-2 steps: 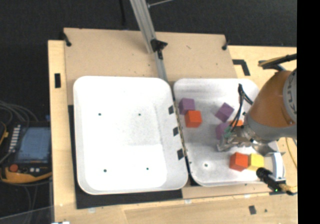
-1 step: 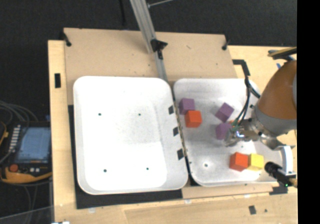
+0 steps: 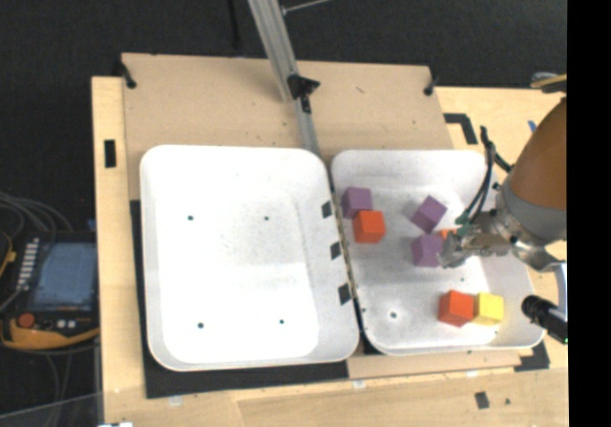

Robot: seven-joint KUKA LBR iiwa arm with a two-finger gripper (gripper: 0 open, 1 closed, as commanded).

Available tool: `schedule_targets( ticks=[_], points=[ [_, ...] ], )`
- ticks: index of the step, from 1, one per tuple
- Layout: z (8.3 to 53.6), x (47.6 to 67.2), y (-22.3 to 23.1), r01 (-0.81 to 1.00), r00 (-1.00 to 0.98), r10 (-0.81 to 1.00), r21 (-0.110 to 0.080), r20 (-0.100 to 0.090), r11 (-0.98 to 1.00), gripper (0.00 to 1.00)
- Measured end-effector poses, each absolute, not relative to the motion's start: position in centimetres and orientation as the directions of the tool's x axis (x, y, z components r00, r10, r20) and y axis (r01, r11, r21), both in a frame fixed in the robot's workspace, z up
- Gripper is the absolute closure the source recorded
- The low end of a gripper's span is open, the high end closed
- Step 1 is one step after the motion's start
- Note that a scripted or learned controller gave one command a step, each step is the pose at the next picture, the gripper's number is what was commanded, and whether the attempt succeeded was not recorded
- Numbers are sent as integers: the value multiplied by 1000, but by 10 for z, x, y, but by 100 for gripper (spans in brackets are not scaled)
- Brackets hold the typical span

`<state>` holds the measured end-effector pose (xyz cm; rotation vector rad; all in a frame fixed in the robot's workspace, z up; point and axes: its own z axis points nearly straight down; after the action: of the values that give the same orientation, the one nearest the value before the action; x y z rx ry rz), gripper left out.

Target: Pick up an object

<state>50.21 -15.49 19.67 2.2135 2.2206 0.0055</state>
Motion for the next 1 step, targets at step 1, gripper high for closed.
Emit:
schedule_targets(
  ticks=[1],
  points=[
    [261, 502, -157, 1000, -5, 1000, 10, -3, 5, 100]
  ],
)
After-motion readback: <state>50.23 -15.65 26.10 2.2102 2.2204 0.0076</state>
